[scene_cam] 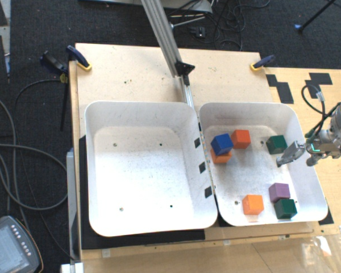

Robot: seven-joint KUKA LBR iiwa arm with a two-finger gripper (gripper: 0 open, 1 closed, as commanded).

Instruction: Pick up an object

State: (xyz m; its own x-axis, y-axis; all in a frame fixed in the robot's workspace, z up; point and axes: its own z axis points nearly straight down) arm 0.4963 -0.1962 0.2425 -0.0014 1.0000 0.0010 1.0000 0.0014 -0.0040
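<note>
This is a robotics lab or test workshop. A pale particle-board bench (136,75) is held by blue-and-yellow clamps (78,57) at its far corners, and black cables (11,152) trail over dark carpet to its left. Near the bench's front left corner sits a grey handheld control pendant (11,249).

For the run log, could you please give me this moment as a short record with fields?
right bin contents: blue cube stacked on an orange cube; orange cube; green cube; purple cube; green cube; orange cube
gripper: over the right bin's right edge, near the upper green cube
held object: none visible
</note>
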